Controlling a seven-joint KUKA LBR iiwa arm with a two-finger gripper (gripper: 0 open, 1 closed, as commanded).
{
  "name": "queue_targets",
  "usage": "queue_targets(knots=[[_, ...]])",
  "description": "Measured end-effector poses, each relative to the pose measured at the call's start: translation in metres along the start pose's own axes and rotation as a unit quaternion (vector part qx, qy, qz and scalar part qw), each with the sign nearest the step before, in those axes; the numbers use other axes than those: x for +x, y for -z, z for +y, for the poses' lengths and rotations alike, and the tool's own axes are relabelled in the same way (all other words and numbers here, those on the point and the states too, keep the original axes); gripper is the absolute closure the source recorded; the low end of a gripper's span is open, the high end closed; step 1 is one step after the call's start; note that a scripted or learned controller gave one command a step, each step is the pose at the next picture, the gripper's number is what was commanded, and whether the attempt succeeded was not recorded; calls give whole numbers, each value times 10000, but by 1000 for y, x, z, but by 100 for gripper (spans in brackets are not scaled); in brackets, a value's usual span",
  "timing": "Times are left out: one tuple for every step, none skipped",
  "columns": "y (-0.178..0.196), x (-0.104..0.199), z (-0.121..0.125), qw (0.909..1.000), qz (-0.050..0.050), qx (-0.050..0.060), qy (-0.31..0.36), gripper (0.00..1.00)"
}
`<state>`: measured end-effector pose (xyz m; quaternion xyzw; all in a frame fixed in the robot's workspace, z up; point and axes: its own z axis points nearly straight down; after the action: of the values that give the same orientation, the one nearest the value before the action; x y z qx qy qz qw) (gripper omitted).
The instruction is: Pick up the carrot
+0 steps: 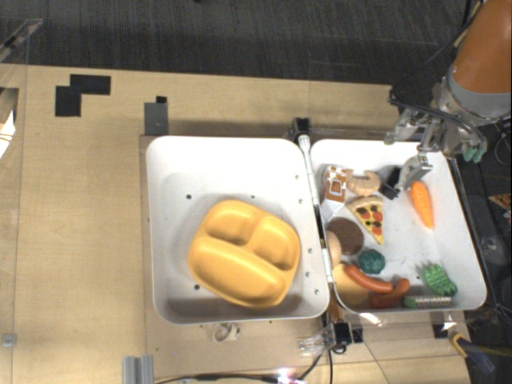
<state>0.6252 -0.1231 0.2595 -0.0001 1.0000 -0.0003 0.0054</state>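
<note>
A: Carrot, location?

B: Right bin (458, 242), toward its right wall. The carrot (422, 203) is orange and lies flat on the white floor. Its broad end points to the far side and its tip to the near edge. Bare floor on either side of it.

A: Gripper?

B: The gripper (417, 165) hangs over the far right part of the same bin, just beside the carrot's broad end. From this angle I cannot tell whether it is spread or pressed together. I also cannot tell whether it is touching the carrot or apart from it.

A: Arm?

B: The arm (484, 50) enters from the right, with its orange band at the upper right corner of the view.

A: Other contents of that bin?

B: They crowd the left half. A pizza slice (370, 219) lies near the middle, and a brown disc (346, 232) is just beside it against the left wall. A teal lump (370, 261) sits below those. A red sausage (378, 283) lies along the near edge. A green leafy piece (438, 278) is in the near right corner, well apart from the carrot.

A: Left bin?

B: The left bin (184, 166) holds one large yellow loaf (244, 252), resting toward the near side. Both bins sit side by side on the tan counter (80, 254).
</note>
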Motion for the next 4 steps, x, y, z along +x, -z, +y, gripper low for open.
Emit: queue_targets(knots=[[-82,17,-44,9971,29,-1,761,0],[-165,-1,-83,9849,-2,3,1731,0],[-170,29,-81,9856,-16,3,1689,0],[-155,24,-80,9852,-78,30,1714,100]])
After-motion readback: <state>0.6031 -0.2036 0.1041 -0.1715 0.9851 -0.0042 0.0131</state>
